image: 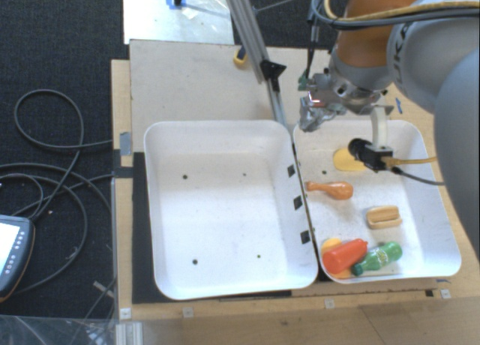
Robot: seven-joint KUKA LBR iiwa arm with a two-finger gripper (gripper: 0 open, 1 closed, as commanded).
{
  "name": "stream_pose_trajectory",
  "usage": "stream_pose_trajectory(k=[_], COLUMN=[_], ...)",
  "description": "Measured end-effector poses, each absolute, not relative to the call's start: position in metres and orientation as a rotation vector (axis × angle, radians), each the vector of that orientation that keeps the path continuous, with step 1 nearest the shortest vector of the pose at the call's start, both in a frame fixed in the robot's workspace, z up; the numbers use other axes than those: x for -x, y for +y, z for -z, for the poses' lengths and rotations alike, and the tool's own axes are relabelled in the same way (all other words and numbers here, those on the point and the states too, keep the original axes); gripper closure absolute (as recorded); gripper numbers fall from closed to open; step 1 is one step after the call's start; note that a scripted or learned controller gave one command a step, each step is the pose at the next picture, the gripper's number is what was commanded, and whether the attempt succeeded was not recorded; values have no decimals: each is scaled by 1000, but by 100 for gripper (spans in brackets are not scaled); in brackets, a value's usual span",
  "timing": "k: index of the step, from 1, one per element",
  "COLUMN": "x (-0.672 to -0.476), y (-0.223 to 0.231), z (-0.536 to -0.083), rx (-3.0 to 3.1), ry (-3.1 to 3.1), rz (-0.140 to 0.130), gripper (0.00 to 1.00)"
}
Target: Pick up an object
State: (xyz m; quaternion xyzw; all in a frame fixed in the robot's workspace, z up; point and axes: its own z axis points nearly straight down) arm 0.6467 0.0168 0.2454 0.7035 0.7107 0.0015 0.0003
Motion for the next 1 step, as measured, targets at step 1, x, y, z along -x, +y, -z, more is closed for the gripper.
stream_pose_trajectory(k=[1], x=[-655], y=[67], z=[-251], rx=[-2209], ry=[2232], rz=[-7], gripper=[100])
